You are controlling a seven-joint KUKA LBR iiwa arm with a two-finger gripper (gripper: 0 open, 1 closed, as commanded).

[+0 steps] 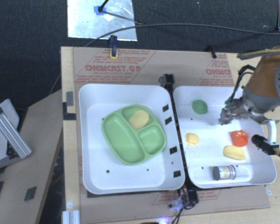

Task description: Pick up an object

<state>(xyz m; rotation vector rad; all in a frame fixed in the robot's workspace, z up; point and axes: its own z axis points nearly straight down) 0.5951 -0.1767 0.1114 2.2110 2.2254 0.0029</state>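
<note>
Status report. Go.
Pincer low over right bin, holding nothing seen. Green ball nearest, untouched. Red item beside; path clear.

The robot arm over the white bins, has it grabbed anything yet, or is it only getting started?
Nothing looks picked up yet. The gripper hangs over the right bin, with nothing visible between its fingers. The green ball, red object, two yellow pieces and small can all lie in the bin. The green tray in the left bin holds one yellow item. The whole pick remains.
</note>
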